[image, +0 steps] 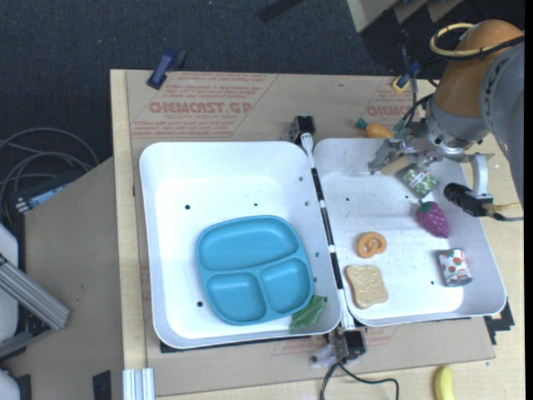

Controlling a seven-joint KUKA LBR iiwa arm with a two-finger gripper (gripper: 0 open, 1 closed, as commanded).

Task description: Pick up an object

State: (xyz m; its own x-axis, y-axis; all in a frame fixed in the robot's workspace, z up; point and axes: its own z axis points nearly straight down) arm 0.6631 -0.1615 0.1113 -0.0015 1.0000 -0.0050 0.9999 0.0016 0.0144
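Here pincer [405, 158] hovers above small green-white packet [419, 180].

Camera view: single fixed camera, mounted above the bench [208, 98], looking down at a slant from a middling distance. Field takes in both white bins, left bin [166, 190] and right bin [350, 165], side by side, with dark floor beyond the far edge. The arm [475, 73] enters from the upper right of the field.
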